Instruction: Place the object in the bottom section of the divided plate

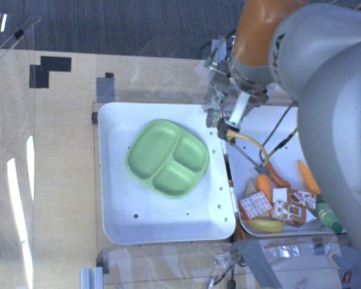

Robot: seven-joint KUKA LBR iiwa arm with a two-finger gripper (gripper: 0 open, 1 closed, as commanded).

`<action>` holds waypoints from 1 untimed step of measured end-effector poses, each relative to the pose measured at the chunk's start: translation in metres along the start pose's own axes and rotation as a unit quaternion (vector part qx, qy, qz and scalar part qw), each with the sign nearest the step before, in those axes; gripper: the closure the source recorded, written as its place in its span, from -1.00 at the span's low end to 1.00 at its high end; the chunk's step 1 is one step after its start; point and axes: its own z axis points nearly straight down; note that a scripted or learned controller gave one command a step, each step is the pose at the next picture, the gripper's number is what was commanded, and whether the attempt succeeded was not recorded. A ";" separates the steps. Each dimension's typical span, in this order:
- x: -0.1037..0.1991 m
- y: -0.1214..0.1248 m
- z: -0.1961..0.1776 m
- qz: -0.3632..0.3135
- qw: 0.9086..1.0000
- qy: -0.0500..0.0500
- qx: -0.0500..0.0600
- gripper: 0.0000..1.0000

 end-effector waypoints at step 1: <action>0.065 -0.016 0.015 -0.014 1.000 0.000 0.000 1.00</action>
